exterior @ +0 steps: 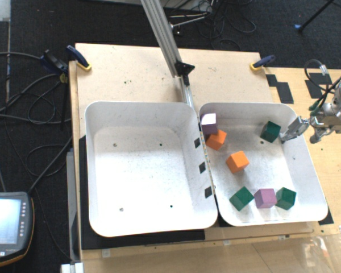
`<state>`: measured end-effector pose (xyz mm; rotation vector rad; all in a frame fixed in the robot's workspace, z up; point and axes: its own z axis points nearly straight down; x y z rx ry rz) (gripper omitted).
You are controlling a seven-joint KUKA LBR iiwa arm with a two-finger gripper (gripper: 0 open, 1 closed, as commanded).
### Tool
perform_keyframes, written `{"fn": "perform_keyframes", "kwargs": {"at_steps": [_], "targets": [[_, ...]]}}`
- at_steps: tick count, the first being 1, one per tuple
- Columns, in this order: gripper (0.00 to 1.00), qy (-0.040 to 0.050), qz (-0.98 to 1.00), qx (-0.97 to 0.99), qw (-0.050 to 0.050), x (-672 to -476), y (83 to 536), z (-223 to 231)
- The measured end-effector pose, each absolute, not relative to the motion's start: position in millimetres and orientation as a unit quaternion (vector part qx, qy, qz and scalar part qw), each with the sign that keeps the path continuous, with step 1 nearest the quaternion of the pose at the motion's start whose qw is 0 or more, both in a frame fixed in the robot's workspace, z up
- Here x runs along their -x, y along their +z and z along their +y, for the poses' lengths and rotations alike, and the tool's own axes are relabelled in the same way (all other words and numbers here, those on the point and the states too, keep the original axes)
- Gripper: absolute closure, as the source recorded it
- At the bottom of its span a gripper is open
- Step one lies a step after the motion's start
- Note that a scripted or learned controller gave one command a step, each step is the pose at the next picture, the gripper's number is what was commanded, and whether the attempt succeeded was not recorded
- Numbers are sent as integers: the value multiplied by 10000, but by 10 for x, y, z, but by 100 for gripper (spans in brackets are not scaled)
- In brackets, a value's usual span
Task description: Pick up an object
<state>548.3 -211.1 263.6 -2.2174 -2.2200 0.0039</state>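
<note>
At the frame's right edge the gripper (298, 128) hangs over the right bin's (314, 169) rim, just beside a green cube (270, 132) in the bin's upper right. Whether the jaws are open or closed I cannot tell. Risk: so near the wall, one jaw may catch the rim or nudge the cube away. Other cubes, orange (237, 161), purple (265, 198), lie further down.

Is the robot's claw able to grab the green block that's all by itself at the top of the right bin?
Probably yes. The gripper sits at the right bin's rim, right beside that green block. Nothing lies between them, and the other blocks are farther off.
</note>
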Motion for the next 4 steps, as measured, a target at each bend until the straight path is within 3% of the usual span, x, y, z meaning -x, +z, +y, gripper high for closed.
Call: {"fn": "perform_keyframes", "kwargs": {"at_steps": [1, 4], "targets": [[0, 2, -7079, 7063, -1, -5492, 2661, -2109], [0, 5, -7068, 7074, -1, -5366, 940, -2177]]}}
